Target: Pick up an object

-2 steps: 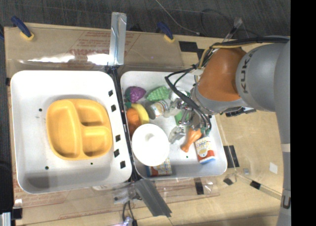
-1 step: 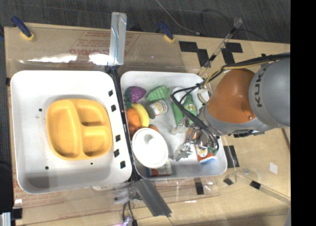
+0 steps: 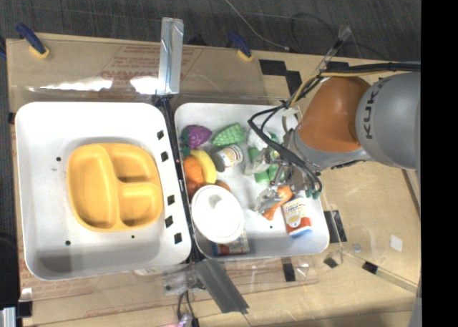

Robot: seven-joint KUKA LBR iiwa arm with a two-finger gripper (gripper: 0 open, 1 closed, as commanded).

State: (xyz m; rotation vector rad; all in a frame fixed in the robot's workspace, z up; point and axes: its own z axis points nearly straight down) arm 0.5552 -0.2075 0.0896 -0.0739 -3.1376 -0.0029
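Nearest you, at the front of the right bin (image 3: 240, 115), a white bowl (image 3: 217, 212) sat upturned. A small carton (image 3: 296, 219) stood to its right, by the bin's front right corner. Between them lay an orange piece (image 3: 270, 208). You had the gripper (image 3: 276, 188) low over that spot, just above the orange piece and beside the carton. Cables crossed it, so you could not tell whether it was spread or pinching anything.

Further back in that bin, you saw an orange (image 3: 191, 170), a banana (image 3: 207, 164) and a can (image 3: 230, 156) crowded together. Behind them were purple grapes (image 3: 197, 134) and a green toy (image 3: 230, 134).

In the left bin (image 3: 28, 175) a yellow tray (image 3: 114, 184) lay alone.

The arm (image 3: 383, 118) came in from the right, its orange band (image 3: 330, 114) over the right bin's far corner.
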